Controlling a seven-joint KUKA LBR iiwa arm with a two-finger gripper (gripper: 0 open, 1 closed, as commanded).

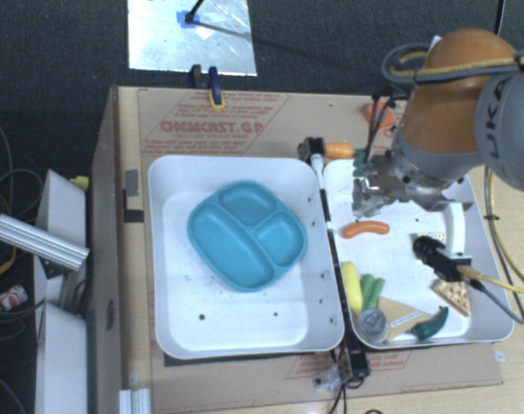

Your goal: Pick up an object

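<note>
Nearest, the green pepper (431,324) and corn (352,285) lie untouched. Beyond, the orange sausage (366,228) rests just below my gripper (366,198) — nothing lifted yet; whether it's apart or together, I cannot tell.

Illumination is even and moderately bright, from overhead, with both white bins (245,335) rendered near full white yet not clipped, while the dark floor (46,67) around the surface stays low in detail. Strong glare falls on the metal sheet (191,26) at top, a soft highlight sits on the arm's orange band (456,67), and shadows under objects are short and diffuse. Overall sharpness is modest, with coarse, soft small detail.
</note>
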